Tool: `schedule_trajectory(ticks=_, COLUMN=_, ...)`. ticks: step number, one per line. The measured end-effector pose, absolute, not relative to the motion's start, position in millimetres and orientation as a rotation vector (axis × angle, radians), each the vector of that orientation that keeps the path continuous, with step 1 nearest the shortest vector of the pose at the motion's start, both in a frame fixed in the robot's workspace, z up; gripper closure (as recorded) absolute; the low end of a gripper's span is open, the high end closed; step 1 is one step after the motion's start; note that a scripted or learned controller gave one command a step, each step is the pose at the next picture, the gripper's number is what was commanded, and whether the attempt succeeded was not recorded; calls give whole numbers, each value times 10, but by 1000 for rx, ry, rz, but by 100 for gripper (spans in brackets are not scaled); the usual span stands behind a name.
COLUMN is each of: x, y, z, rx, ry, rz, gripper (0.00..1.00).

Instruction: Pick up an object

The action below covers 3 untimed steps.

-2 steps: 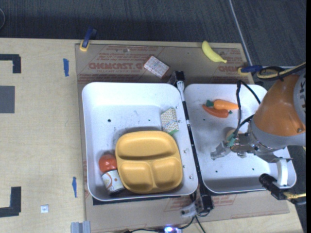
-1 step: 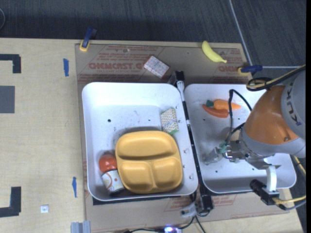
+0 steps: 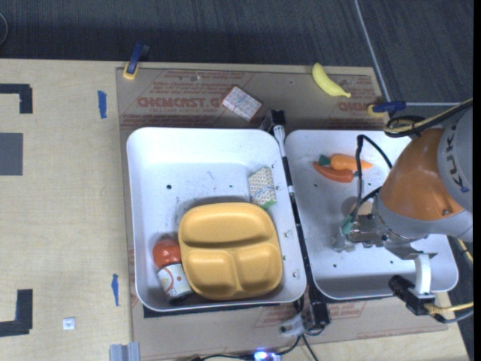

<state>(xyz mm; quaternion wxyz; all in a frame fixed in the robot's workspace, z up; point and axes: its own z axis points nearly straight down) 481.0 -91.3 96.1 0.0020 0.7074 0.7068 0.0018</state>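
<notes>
Reaching in from the right over the right bin (image 3: 451, 273), grey arm with orange band (image 3: 421, 183) covering much of that bin's right half. Gripper (image 3: 353, 232) hanging low above the bin floor, near the middle of the bin; fingers hidden under wrist and cabling, so open or closed: cannot tell. Nothing seen between them.

Lying at the back of the right bin: orange carrot toy (image 3: 340, 165) with a green end, resting on the floor near the rear wall, apart from the gripper and partly crossed by a black cable (image 3: 363, 173).

Sitting in the left bin (image 3: 150, 201): yellow compartment tray (image 3: 229, 248) taking up the front centre, tilted slightly. Touching its left edge, a small item with a red top and a white patterned body (image 3: 170, 269), pressed into the front left corner. Lying just behind the tray's right rear corner, a small patterned packet (image 3: 262, 186), close to the bin's right wall.

Resting on the cardboard sheet (image 3: 188, 96) behind the bins: a small checked box (image 3: 241, 103) behind the left bin, a yellow banana (image 3: 329, 81) behind the right bin. Holding the sheet's corners: blue clamps, one at upper left (image 3: 136, 59), one at upper right (image 3: 385, 108).
</notes>
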Motion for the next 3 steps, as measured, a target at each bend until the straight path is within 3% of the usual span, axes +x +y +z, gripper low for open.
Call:
schedule_trajectory(ticks=1, x=4810, y=-913, z=961, rx=2220, ry=2218, rz=5, gripper=0)
schedule_trajectory(ticks=2, x=4800, y=-915, z=860, rx=2221, ry=2221, rz=3, gripper=0)
schedule_trajectory(ticks=3, x=4809, y=-914, z=960, rx=2219, ry=2219, rz=5, gripper=100)
